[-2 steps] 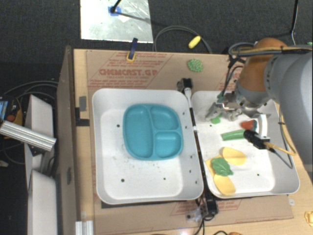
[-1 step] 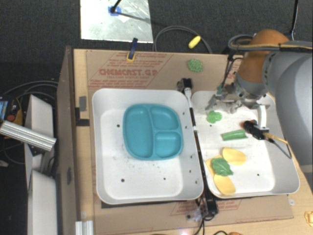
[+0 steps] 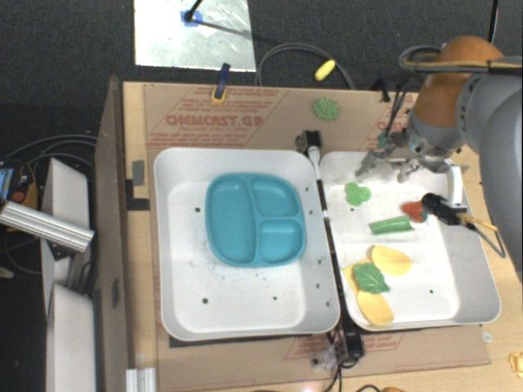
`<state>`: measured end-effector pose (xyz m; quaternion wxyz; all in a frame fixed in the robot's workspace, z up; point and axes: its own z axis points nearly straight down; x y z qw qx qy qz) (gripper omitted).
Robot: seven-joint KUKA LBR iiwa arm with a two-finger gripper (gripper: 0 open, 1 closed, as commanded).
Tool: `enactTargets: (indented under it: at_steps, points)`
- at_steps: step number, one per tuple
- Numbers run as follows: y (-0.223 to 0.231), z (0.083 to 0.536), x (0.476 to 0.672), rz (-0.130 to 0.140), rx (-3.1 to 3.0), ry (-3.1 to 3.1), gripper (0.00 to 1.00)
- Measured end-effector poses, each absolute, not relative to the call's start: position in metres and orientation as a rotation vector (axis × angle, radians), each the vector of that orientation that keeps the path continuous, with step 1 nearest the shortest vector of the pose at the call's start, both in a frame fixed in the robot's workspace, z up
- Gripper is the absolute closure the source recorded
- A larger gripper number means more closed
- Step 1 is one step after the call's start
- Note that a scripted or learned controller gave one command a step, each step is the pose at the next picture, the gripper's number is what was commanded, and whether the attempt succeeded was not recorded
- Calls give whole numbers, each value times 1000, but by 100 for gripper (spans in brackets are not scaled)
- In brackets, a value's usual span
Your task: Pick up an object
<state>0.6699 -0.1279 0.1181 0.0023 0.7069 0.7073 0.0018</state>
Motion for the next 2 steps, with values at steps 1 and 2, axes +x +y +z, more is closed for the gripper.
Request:
enactTargets:
  at_steps: [1,2]
  points:
    - [-162,118,668,2,2219,2218,0]
    - [-181,90,622,-4,2224,2221,0]
